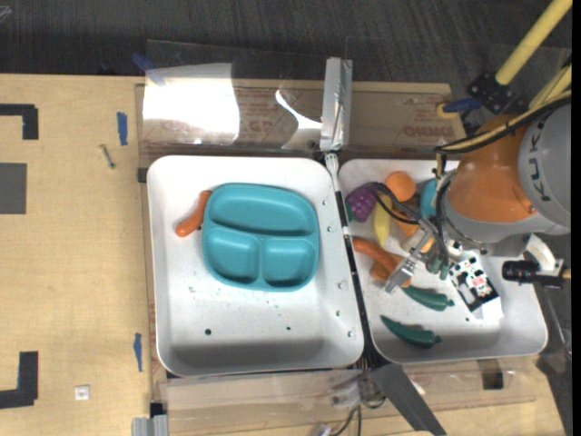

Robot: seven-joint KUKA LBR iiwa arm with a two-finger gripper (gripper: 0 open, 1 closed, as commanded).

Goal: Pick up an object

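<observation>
Green pepper-shaped toy (410,332) lies at 6 o'clock in the right bin (522,334), closest to the lens, apart from the rest. Second green piece (427,297) sits just above it, near bin centre. Claw (406,272) is low over the right bin's left half, metal tip next to an orange carrot-like toy (377,254) at 9 o'clock; can't tell if the claw is apart, together or gripping anything, wrist and cables block it. Purple grape cluster (362,202) at 11 o'clock of the bin, orange ball-like toy (398,187) at 12, yellow piece (383,225) between grapes and carrot. White card with black marks (474,284) at 3 o'clock of the claw. Arm (495,184) with orange band covers the bin's upper right. Left bin (172,289) holds a teal three-compartment tray (261,234) in its upper half; an orange toy (191,219) pokes out at the tray's 9 o'clock, touching its rim. Both bins sit on the surface (64,271).
</observation>
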